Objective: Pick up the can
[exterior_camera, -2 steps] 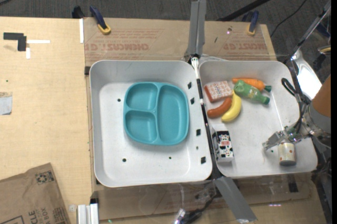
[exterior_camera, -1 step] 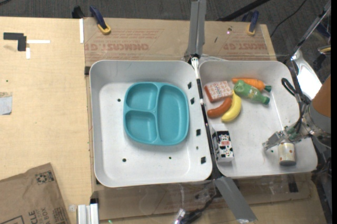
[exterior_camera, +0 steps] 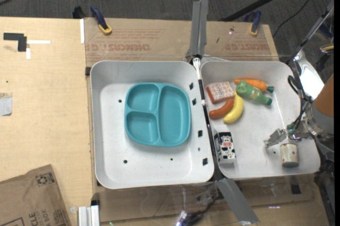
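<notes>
The right bin is the landmark here. Left of it sits the other white bin, which carries a teal divided plate. In the right bin's far half lie a carrot, a green bottle, a banana, a sausage and a red box; a small carton rests against its left wall. The can stands by its near right corner. The gripper hovers just beside the can, toward the bin's middle; whether it is apart or together I cannot tell. This looks like the approach step; next, centring over the can and descending seems needed.
</notes>
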`<action>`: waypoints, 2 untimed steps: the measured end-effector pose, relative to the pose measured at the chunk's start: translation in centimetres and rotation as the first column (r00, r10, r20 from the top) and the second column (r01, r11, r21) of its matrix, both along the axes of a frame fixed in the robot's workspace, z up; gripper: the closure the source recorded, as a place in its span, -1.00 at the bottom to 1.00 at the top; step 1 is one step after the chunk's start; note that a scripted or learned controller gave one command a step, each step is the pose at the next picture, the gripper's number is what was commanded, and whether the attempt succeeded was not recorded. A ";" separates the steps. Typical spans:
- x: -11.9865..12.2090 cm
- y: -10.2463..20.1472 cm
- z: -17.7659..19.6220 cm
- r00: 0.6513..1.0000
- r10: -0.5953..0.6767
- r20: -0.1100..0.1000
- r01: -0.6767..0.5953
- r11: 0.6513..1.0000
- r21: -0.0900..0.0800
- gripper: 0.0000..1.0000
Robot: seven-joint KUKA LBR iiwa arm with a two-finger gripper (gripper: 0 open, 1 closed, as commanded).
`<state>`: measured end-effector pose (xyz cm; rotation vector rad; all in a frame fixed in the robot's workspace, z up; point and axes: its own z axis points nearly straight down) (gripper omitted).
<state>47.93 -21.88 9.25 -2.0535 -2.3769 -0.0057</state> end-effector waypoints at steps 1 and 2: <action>-0.2 -0.3 -0.1 0.962 0.272 -0.003 -0.272 0.962 -0.002 -1.00; -0.2 -0.3 -0.1 0.962 0.274 -0.003 -0.274 0.962 -0.002 -1.00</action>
